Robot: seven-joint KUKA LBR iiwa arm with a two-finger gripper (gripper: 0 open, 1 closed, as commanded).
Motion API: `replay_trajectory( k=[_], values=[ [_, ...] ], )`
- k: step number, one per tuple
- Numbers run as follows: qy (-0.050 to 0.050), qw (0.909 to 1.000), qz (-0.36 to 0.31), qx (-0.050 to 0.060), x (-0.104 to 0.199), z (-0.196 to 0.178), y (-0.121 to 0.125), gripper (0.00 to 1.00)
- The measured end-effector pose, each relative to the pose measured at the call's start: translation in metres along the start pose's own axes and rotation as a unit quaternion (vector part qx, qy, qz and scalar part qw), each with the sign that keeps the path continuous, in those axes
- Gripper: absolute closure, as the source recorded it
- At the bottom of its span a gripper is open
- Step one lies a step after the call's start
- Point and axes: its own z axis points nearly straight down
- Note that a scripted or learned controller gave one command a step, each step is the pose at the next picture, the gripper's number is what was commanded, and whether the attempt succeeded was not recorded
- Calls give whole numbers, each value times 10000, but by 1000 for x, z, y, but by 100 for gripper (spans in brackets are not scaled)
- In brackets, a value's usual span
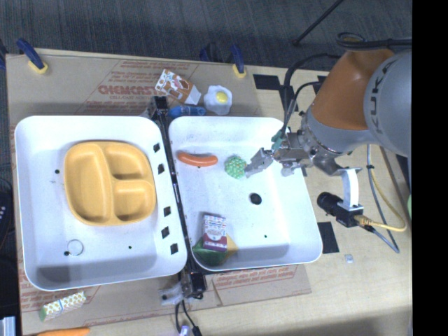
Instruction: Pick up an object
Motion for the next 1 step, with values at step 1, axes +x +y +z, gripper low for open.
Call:
replay_trajectory(
  k=[1],
  values=[
    [-14, 9999, -159, -15, 0, 140, 54, 0]
  ],
)
